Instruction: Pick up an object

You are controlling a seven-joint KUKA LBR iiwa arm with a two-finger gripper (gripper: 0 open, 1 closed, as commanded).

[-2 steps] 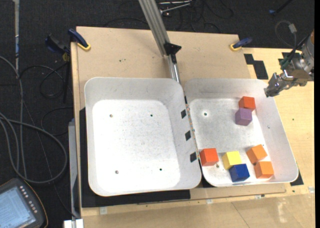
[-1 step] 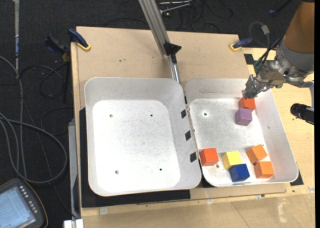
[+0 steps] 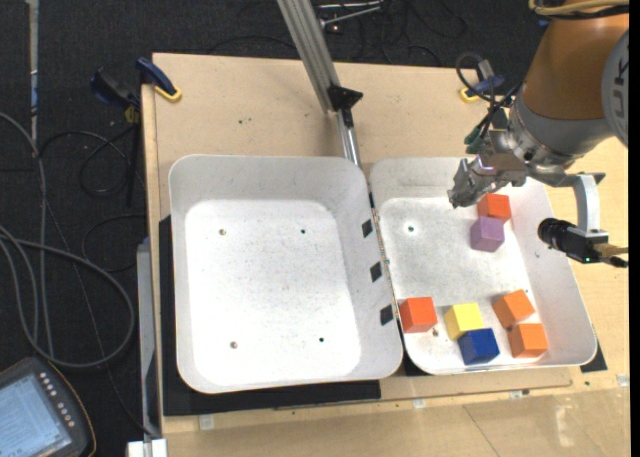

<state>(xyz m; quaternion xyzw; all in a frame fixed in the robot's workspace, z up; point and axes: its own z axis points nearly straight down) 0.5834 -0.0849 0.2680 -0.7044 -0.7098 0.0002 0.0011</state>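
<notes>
Blue cube unlabelled; gripper beside orange cube

The arm reaches in from the right over the right bin, its gripper low near the bin's far side. An orange cube lies just right of the gripper, with a purple cube touching it on the near side. Along the bin's near edge sit an orange block, a yellow block, a blue block and two more orange blocks. The left bin lies beside it on the bench.
</notes>
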